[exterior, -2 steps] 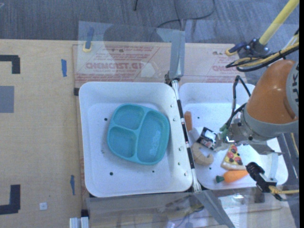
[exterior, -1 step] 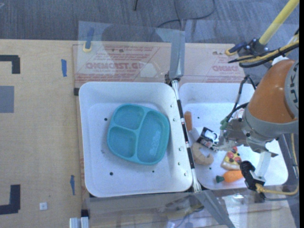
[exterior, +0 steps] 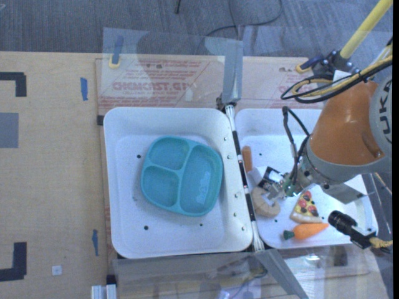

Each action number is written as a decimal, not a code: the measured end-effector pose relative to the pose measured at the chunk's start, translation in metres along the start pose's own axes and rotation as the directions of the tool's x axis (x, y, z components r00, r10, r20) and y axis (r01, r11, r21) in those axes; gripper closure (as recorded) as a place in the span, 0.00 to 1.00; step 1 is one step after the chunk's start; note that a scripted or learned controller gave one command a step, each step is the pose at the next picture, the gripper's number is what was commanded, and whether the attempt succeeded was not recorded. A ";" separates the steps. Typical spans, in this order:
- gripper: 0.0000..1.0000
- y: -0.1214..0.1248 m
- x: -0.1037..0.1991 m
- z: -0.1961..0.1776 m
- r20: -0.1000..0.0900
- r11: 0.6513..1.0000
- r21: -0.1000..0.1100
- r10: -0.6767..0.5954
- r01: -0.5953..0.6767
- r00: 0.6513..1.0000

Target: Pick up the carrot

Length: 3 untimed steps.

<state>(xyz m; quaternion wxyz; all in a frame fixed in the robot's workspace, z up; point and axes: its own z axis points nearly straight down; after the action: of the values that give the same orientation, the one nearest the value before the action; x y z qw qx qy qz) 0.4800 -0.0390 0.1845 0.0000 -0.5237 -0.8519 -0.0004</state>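
The carrot (exterior: 307,231), orange with a green stem end, lies near the front edge of the right bin (exterior: 274,136), its tip pointing right. My gripper (exterior: 273,187) hangs low over the left half of that bin, up and to the left of the carrot and clearly apart from it. It sits just above a round tan cookie (exterior: 264,205). The grey arm with its orange band (exterior: 346,129) covers much of the bin's right side.
A pizza slice toy (exterior: 304,207) lies just above the carrot. A thin orange sausage (exterior: 247,159) rests along the right bin's left wall. In the left bin (exterior: 124,136) sits a teal divided plate (exterior: 182,175). Cables hang near the wrist.
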 end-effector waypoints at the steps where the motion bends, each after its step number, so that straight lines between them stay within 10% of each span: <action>1: 1.00 0.006 0.011 0.000 0.002 0.957 -0.001 0.289 -0.289 0.957; 2: 1.00 -0.011 -0.021 -0.001 0.000 0.982 0.000 -0.191 0.191 0.982; 3: 1.00 -0.004 -0.007 0.000 0.002 0.978 -0.001 0.209 -0.209 0.978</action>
<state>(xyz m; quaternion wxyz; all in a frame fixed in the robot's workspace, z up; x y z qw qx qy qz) 0.4800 -0.0472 0.1843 -0.0009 -0.6102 -0.7923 -0.0003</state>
